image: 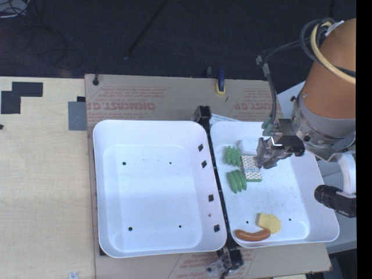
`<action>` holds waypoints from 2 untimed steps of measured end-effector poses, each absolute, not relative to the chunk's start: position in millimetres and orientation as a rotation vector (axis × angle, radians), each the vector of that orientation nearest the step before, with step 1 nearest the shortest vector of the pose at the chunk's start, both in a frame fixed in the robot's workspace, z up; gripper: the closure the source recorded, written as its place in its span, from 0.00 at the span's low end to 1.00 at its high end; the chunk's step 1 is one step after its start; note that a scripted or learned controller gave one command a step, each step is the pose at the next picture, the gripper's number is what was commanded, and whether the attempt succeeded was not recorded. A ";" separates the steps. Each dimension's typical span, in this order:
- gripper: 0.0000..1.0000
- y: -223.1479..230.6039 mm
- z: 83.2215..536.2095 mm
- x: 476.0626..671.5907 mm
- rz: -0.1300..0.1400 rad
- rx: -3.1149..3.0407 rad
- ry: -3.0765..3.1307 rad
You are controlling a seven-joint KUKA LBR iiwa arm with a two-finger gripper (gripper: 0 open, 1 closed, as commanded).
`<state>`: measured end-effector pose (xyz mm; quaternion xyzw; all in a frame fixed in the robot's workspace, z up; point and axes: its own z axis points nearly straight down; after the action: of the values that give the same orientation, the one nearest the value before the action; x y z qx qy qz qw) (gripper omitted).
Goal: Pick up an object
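Camera view: single fixed camera, mounted above the bench (46, 173); looks down at a slant; takes in both the left bin (152, 188) and the right bin (293, 214) whole; moderately near, the bins fill the lower middle; arm (331, 80) enters from the right edge; dark floor at the top.

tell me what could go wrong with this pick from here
The gripper hangs over the checkered block, which lies close beside two green pieces; closing here might nudge or catch a neighbour instead. The block lies flat on the right bin, so the gripper may slip off it.
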<state>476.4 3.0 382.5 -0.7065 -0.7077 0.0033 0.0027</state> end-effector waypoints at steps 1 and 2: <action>1.00 1.6 391.7 476.7 0.014 -2.213 -2.220; 1.00 0.7 401.0 477.1 0.017 -2.209 -2.222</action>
<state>477.1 0.7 401.0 -0.7050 -0.7092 0.0054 0.0042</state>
